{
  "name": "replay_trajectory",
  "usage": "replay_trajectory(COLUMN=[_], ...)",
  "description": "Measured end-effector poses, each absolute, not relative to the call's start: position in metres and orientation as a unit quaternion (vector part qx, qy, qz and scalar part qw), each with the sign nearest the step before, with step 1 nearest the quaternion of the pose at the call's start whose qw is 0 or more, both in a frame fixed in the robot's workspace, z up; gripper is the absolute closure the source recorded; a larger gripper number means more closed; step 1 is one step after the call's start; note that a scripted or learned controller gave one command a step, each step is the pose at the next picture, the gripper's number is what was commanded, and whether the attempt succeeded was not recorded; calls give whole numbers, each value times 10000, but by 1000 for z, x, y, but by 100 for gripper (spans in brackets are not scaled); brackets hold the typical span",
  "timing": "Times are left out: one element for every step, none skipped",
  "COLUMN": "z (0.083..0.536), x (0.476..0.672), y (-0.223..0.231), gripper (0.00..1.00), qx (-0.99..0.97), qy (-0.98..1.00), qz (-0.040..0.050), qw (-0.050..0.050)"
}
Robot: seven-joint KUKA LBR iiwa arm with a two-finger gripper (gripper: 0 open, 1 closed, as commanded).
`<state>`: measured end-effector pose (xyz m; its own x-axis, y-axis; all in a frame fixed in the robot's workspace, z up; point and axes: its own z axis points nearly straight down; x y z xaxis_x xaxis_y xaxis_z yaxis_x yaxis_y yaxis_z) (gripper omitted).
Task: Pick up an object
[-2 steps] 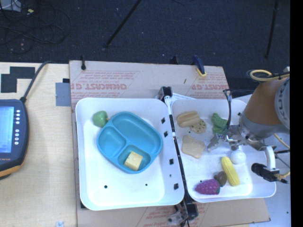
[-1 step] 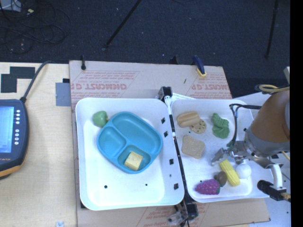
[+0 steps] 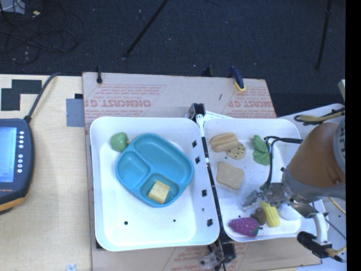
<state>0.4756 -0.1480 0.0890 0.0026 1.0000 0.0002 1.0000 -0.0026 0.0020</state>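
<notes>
Two bins [image 3: 107, 230]; arm [image 3: 316, 162] over (right) corn [image 3: 271, 214]

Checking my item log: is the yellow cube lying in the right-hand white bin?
No, the yellow cube sits in a compartment of the blue divided plastic plate, which lies in the left white bin.

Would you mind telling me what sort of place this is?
Probably a robotics lab: an arm works over two white bins of toy food, with a control pendant and loose cables nearby.
</notes>
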Motion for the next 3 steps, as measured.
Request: replay_trajectory(z=[89,89,89], x=[477,477,477], y=[-165,-164,-144], gripper=[0,0,0], qx=[7066,7083,7075], qy=[7076,7059,7067], qz=[10,8,3], qw=[-10,-2,13])
